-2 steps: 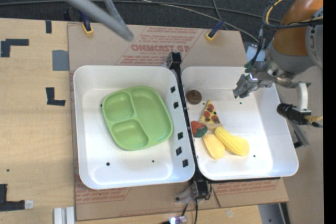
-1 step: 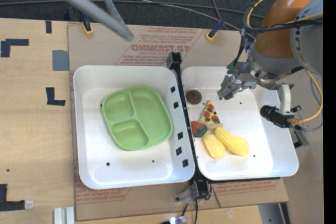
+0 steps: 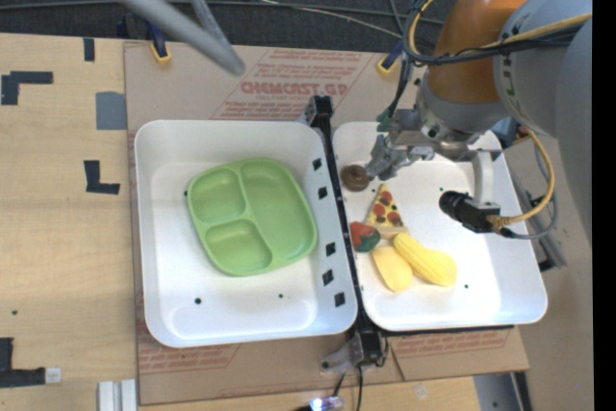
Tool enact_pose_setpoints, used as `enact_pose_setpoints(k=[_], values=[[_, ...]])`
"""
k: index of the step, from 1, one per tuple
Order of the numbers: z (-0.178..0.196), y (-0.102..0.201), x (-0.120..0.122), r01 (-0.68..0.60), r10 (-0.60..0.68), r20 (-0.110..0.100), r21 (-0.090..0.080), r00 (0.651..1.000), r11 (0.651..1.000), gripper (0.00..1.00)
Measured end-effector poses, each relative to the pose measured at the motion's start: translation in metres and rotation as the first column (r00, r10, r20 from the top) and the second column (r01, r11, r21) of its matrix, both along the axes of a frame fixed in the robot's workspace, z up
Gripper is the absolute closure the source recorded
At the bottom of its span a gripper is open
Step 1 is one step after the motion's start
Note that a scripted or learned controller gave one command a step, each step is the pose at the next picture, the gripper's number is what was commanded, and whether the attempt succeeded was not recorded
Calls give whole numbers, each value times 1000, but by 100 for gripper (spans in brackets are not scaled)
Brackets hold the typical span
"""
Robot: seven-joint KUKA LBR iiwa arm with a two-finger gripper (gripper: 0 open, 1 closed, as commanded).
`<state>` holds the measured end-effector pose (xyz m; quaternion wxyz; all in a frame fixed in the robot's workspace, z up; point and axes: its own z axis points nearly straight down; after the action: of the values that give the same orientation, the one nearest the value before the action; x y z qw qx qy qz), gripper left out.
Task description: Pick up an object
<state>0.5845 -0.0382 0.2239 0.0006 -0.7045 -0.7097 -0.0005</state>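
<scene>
My gripper [image 3: 378, 170] hangs over the left part of the right bin [image 3: 500, 303], its tips pointing down beside a small brown round object [image 3: 354, 176] near the bin's left wall. Just below the tips lies a pizza slice toy [image 3: 386, 211]. A red and green strawberry-like piece [image 3: 363, 235] sits lower left of it. Two yellow things lie further down: a pale lemon-like lump [image 3: 392, 269] and a corn cob [image 3: 424, 259]. Nothing shows between the fingers.
The left bin [image 3: 164, 303] holds a green divided plate [image 3: 252, 216]. A black divider [image 3: 332, 207] runs between the bins. The arm's orange band and grey body overhang the right bin's back right corner.
</scene>
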Motion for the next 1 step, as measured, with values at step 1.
enact_pose_setpoints(k=[1], values=[[0,49,1,1,-1,-1,0,1000,1000,100]])
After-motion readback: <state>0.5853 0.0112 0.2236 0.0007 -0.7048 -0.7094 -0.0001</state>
